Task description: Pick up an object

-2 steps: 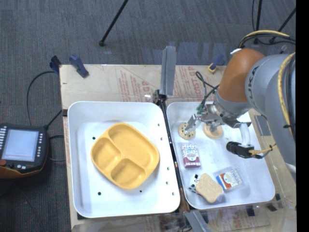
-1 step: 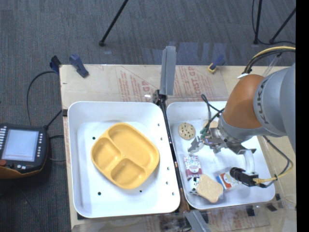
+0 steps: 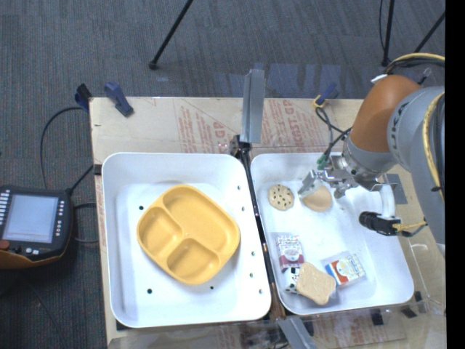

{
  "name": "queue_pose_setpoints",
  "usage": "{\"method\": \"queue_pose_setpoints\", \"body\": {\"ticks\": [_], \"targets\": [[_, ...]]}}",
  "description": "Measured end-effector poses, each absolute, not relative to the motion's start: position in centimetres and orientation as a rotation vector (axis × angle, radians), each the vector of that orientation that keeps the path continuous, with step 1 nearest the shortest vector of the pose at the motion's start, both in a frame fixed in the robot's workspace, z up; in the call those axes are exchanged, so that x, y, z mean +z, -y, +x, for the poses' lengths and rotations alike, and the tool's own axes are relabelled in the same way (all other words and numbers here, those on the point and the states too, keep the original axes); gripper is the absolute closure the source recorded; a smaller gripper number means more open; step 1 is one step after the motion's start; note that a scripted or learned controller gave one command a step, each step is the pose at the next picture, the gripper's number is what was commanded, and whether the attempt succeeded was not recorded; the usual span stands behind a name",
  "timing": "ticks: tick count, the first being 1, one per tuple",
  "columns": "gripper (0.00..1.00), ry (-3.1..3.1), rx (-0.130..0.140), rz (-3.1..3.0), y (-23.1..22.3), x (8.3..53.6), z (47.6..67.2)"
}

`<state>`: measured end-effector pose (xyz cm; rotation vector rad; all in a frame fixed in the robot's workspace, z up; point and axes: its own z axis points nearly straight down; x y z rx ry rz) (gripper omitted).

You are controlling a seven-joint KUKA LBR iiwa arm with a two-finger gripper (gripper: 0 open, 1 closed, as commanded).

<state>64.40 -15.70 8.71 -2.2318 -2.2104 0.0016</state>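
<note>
Both bins (image 3: pixel 116 267) were white. The divided tray (image 3: pixel 188 233) was yellow. The round cookie (image 3: pixel 281 196) was tan with dark specks. Two cartons (image 3: pixel 288 249) were white with red, the other (image 3: pixel 346 267) perhaps also blue. The bread slice (image 3: pixel 315 283) was tan. The arm's band (image 3: pixel 378 116) was orange.

Both bins (image 3: pixel 116 195) are smooth white plastic with a soft sheen. The yellow divided tray (image 3: pixel 189 233) is matt plastic. The bench (image 3: pixel 182 126) top looks like printed brown cardboard. The arm's wrist band (image 3: pixel 381 111) is glossy orange; the floor (image 3: pixel 87 35) is rough grey carpet.
</note>
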Motion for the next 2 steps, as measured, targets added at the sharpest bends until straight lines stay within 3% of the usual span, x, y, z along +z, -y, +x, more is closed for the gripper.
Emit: {"method": "queue_pose_setpoints", "body": {"ticks": [1,2], "targets": [[0.00,2.037,0.002,-2.387,10.4,8.7,64.4],[1.00,2.041,0.002,-2.383,10.3,9.8,64.5]]}}
